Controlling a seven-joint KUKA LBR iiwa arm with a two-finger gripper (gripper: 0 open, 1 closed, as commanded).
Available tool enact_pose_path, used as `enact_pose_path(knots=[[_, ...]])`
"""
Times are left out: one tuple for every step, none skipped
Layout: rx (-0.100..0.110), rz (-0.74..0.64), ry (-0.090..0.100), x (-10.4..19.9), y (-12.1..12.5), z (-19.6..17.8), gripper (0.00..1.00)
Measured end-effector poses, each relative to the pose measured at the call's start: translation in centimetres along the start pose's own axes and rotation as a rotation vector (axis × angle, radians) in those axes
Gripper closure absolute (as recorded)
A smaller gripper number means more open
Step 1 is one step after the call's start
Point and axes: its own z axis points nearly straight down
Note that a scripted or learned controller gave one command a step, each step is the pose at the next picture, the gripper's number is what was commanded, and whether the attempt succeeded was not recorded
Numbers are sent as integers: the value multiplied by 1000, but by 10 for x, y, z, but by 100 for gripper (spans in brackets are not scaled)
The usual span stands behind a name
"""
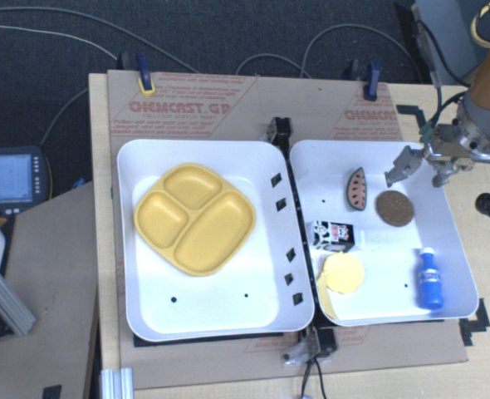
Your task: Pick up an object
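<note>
brown disc (394,209), lying flat in the right bin (461,248) between the watermelon slice (356,189) and blue bottle (428,279), just below the gripper (419,169) whose jaws stand open and hold nothing; probably light, stiff and thin, best pinched across its rim.

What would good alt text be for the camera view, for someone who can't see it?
A robot gripper hangs open over the right white bin, near a brown disc and a watermelon slice. That bin also holds a blue bottle, a yellow round piece and a small black-and-white carton. The left bin holds a yellow divided plate.
</note>
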Motion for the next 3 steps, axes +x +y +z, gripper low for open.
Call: enact_pose_path(knots=[[-13, -3, -3, 0, 2, -7, 0], [-6, -3, 0, 6, -3, 53, 0], [-7, -4, -1, 8, 6, 101, 0]])
